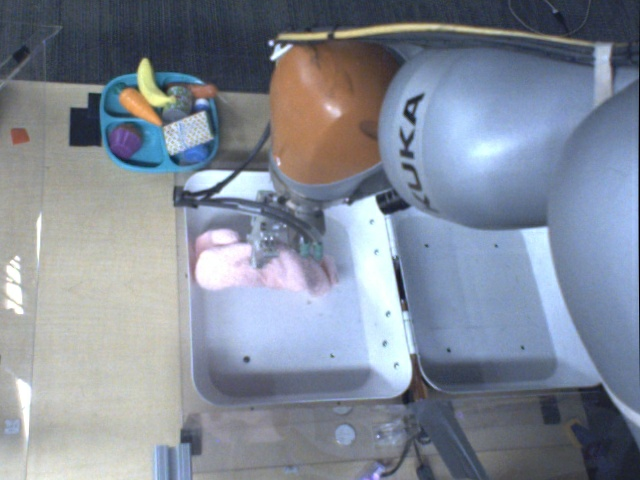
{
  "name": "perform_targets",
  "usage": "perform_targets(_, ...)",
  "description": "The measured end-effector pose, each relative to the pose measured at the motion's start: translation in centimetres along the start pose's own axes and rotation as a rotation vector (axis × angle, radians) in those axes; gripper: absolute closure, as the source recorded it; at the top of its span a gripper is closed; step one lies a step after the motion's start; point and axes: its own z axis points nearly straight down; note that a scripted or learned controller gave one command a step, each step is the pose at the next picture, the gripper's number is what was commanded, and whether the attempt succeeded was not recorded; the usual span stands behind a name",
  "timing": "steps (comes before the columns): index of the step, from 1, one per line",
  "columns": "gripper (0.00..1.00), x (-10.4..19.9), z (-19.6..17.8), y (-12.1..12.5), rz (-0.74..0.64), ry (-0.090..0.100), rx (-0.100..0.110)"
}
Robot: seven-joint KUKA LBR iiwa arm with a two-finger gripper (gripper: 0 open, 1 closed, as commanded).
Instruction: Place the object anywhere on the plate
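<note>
At the far left lies bare wooden bench (90,298). Near its top edge sits a blue plate (113,150) with compartments, loaded with a toy banana (152,86), a carrot (139,105), a purple piece (125,140) and a speckled block (188,131). The plate stands outside the bins, just beyond the upper left corner of the left bin (290,373).

Inside that bin, in its upper half, lies a soft pink object (232,266), probably a plush toy or cloth. Its long axis runs left to right, roughly parallel to the bin's near wall. The gripper (285,240) hangs over the object's right part, so most of the pink mass extends to the left of the tool. It seems to touch or press into the fabric, but the wrist hides the tips, so I cannot tell how wide it stands or whether anything is caught in it.

Judging from this, the coming move turns on the plate lying up and to the left of the gripper, past the bin's wall. The object must be lifted clear of that wall, and the food pieces leave little free room for it on the plate.

A black cable (225,183) trails from the wrist across the bin's upper left corner, along that path. Further right, the right bin (480,368) lies under the bulky grey arm (500,128).
</note>
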Motion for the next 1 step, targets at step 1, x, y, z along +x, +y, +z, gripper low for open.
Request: perform_targets(1, 0.0, -0.02, -0.03, -0.02, 0.001, -0.001, 0.0)
